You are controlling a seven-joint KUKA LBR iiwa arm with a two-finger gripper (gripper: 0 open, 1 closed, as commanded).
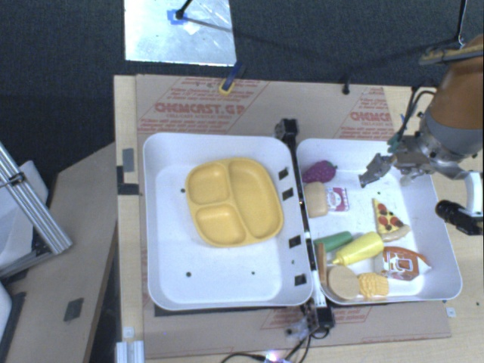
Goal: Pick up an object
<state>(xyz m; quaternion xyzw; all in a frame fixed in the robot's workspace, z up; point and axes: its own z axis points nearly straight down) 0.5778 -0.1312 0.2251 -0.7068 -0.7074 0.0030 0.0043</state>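
The right bin (442,225) holds several toy foods. A purple bunch of grapes (320,172) lies at its back left, with a tan bread piece (315,200) and a white packet with red print (338,200) in front of it. A pizza slice (389,219) lies mid-bin. Near the front are a green piece (333,242), a yellow bottle (360,249), a red-and-white carton (401,264), a round tan biscuit (342,282) and a yellow ridged piece (373,284). My gripper (392,174) hangs over the bin's back part, above the pizza slice and right of the grapes, open with nothing between its fingers.
The left bin (162,225) holds a yellow divided plate (231,201). A black divider with clips (296,203) runs between the bins. A black fixture (458,216) sticks in at the right bin's right rim. A shiny metal sheet (180,21) lies beyond the bench.
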